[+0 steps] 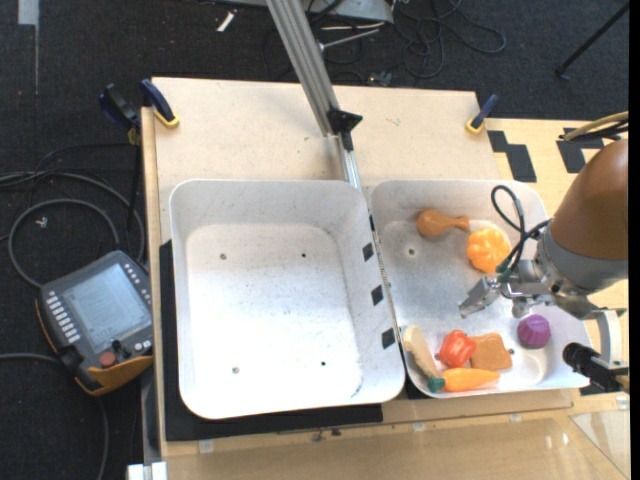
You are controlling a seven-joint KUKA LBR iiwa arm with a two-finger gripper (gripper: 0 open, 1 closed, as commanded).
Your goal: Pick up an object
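Gripper (483, 296) sits low over the right bin (400, 268), near its middle, arm (600, 218) coming in from the right. Can't tell its state. Nothing visibly held.

Left to right: pendant (95, 318) on the floor, left bin (265, 298) on the surface (250, 128). In the right bin: banana (420, 352) at the front-left wall, gourd (440, 224) toward the back, red pepper (456, 348), carrot (468, 379) along the front, brown piece (491, 352) touching the red pepper, orange pepper (487, 249) just beside the gripper, purple ball (533, 331) at the right.
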